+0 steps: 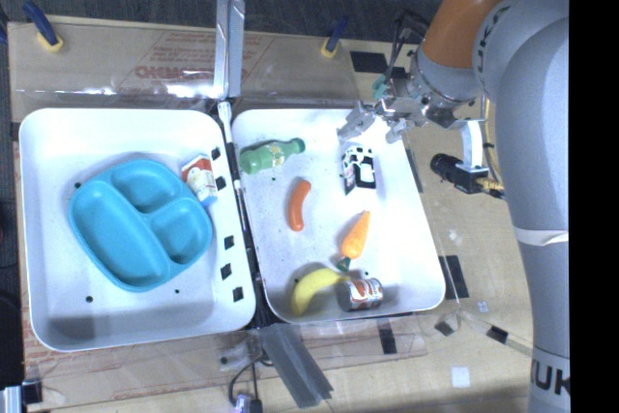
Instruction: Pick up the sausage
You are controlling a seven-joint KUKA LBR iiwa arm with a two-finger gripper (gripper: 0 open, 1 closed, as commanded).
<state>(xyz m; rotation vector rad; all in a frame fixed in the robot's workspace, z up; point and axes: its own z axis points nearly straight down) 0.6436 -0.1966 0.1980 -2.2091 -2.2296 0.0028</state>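
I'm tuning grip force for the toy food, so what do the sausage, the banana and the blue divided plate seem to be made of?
The sausage looks like smooth moulded plastic: even orange-red colour with a faint sheen. The banana seems the same kind of toy plastic, plain yellow and unmarked, though rubber can't be ruled out. The blue divided plate looks like rigid plastic with a satin finish, with soft highlights along its compartment ridges.

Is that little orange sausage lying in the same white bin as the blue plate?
No, the sausage lies in the right bin, between the green bottle and the carrot, while the blue plate sits in the left bin.
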